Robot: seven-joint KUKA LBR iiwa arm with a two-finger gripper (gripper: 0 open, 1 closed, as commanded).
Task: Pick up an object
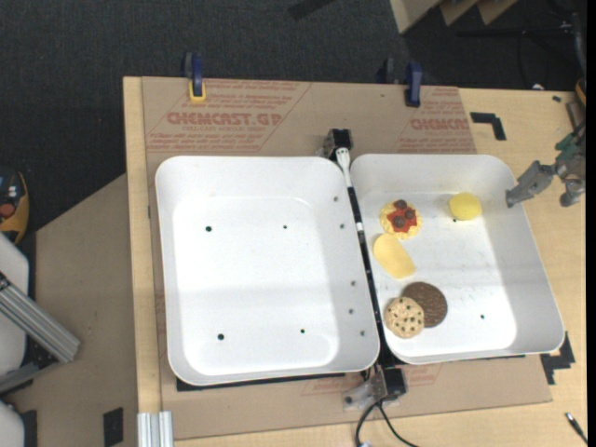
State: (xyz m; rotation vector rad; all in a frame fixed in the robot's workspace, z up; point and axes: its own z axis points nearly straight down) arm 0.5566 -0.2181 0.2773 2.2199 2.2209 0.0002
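Several toy foods lie in the right bin [503, 277]. A small pizza piece with red topping [400, 218] sits near the bin's left wall, and a round yellow piece [466, 207] lies to its right. Below them is an oblong yellow piece [394, 255]. Nearer the front, a dark brown cookie [428, 301] touches a chocolate-chip cookie [404, 318]. My gripper [546, 190] hangs over the right bin's far right rim, to the right of the round yellow piece. It is open with nothing between its fingers.
The left bin [251, 268] adjoins the right one along a black seam [358, 250]. Both rest on a cardboard sheet [279, 110] held by two blue clamps [195, 74] at the back. Metal framing [37, 329] stands at the far left.
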